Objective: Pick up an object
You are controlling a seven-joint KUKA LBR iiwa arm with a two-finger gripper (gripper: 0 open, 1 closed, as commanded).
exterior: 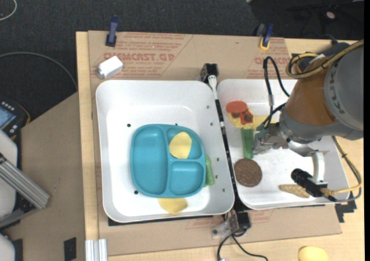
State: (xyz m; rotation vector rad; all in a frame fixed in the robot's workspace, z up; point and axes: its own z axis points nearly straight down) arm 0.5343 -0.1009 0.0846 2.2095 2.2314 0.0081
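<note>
Green stick [248, 143]: lies lengthwise in the right bin [276, 164], near that bin's left wall, between a red-and-yellow toy [238, 113] above it and a brown round disc [248, 172] below it. The stick's upper end reaches the toy, and its lower end comes close to the disc.

Gripper [265, 138]: low over the right bin, just beside the stick on its right. Whether it is spread or pressed together cannot be told from this angle, and nothing is seen pinched in it. The grey arm with its orange band enters from the right and covers much of the bin's right half.

A tan, elongated piece [293, 190] lies near the lower edge of the right bin, well apart from the stick.

Left bin [115, 138]: holds a teal divided plate [151, 161] with a yellow slice [180, 145] in its upper right compartment. A small green piece [208, 172] sits against the plate's right rim, and a second yellow piece [172, 204] lies just below the plate.

Bench [173, 51]: carries both bins side by side, with a small white block [110, 67] above the left bin's upper left corner.
</note>
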